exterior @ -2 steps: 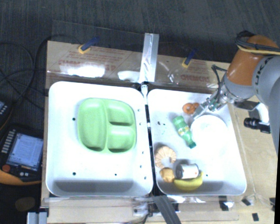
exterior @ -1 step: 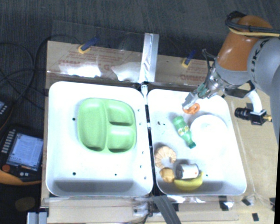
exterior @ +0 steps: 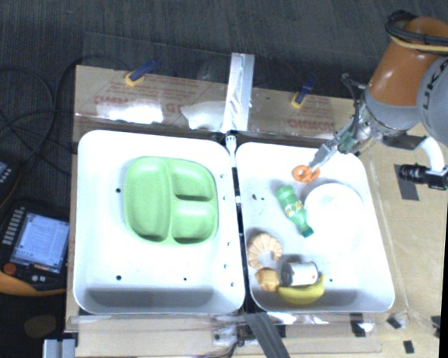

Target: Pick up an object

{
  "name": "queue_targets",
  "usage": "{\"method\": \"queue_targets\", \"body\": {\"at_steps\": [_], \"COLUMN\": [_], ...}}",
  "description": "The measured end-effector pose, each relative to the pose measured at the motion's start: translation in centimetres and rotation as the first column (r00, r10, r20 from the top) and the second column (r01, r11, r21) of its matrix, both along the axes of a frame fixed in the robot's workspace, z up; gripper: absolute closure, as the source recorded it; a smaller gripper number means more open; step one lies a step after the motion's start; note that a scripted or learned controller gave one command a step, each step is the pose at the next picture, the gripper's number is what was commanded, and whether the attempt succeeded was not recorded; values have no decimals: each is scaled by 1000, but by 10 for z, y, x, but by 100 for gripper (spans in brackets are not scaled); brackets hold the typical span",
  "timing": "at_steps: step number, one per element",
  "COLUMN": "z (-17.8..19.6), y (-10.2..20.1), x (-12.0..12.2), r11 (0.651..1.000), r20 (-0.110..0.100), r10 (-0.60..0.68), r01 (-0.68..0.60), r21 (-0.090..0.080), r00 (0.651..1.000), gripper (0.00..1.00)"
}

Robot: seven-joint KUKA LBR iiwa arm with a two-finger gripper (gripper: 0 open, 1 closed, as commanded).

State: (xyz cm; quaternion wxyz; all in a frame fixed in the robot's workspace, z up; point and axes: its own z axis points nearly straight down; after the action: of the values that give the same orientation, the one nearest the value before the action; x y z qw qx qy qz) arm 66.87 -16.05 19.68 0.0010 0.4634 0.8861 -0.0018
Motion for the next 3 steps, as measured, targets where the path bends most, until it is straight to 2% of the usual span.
{"method": "queue_targets", "body": {"at_steps": [1,2,3], "z": [-16,-16,-95], "y": [0,0,43], "x": [-24,-24,-57], "r11": [941,941,927], "r20": [-2,-2,11], "r10": [-338,-338,-376], "r01": [338,338,376], "r21": [4,4,7], "r00": [941,941,927], "gripper": [100,0,0]}}
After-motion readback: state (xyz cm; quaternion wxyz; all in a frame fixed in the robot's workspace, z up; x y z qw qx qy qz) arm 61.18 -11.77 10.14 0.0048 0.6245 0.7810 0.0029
